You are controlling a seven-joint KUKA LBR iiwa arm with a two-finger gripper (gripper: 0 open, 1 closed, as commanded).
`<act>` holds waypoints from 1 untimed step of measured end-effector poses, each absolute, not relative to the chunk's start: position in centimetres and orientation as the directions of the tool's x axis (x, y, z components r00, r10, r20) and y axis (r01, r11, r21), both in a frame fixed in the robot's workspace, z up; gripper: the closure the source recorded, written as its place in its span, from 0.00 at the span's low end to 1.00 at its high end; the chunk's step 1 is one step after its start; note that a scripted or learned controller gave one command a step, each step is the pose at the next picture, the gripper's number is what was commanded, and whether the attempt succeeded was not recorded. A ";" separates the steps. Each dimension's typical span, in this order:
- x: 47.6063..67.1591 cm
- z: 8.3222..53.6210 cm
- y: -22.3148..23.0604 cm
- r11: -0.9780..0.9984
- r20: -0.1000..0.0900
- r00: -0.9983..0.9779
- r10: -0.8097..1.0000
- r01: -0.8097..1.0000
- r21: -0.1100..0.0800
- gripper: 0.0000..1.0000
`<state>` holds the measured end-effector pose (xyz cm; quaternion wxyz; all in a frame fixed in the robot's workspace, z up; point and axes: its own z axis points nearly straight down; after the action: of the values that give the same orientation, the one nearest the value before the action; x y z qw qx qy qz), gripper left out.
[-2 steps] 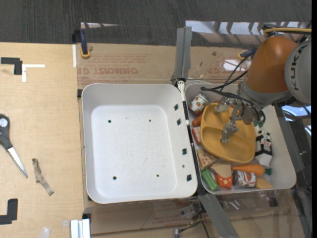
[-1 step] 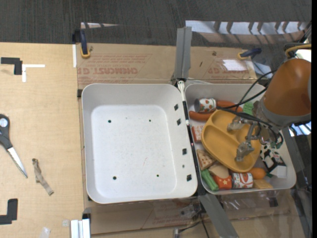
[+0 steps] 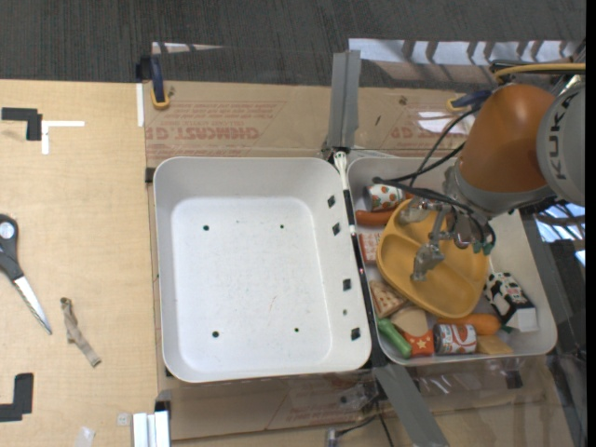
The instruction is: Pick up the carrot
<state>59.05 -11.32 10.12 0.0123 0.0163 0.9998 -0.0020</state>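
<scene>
Carrot (image 3: 484,324) lies at right bin's (image 3: 545,341) near edge, beside soup can (image 3: 455,339), half under yellow plate (image 3: 438,268). Tool (image 3: 426,266) sits over plate w/ nothing between its parted fingers. You risk snagging the plate rim while descending, or grabbing can instead.

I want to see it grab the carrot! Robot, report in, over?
Claw over yellow divided plastic plate, right bin. Orange toy carrot at plate's lower right edge, not held. Plate crowds it.
</scene>
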 end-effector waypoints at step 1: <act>54.4 10.4 -10.0 0.988 -0.040 -0.987 0.157 0.157 -0.003 0.00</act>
<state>54.37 -9.95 10.38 0.0198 0.0788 0.9967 -0.0030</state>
